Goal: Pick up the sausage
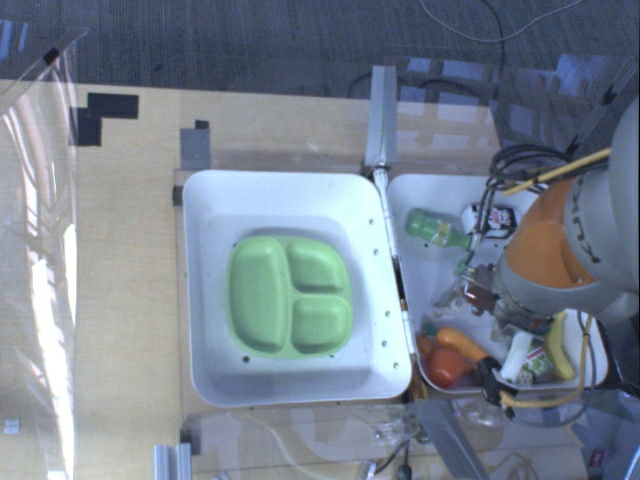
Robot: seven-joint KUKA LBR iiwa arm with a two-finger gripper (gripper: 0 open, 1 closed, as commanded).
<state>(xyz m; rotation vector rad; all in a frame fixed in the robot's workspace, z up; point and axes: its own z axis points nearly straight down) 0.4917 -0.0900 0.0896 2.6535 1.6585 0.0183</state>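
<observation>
- From the camera above, we see two white bins side by side on the wooden table (120, 268): the left bin (200, 298) holds a green divided plate (290, 293), lying flat in its middle.
- The right bin (400, 208) is crowded. A green bottle (435, 230) lies on its side near the far left corner, and a red tomato-like piece (447, 366) sits at the near edge with an orange carrot-like piece (462, 342) touching it just behind.
- A yellow banana (558, 348) lies along the bin's right side, beside a white packet (525, 358).
- We cannot pick out the sausage with confidence among these things; it may lie under the arm.
- The arm (580, 228) reaches in from the right, its grey body and orange band bent over the right bin, the wrist pointing down and to the left.
- The gripper (478, 293) hangs low over the middle of the right bin, between the bottle and the carrot-like piece.
- We cannot tell whether it is spread or closed; it is too small and dark to read.
</observation>
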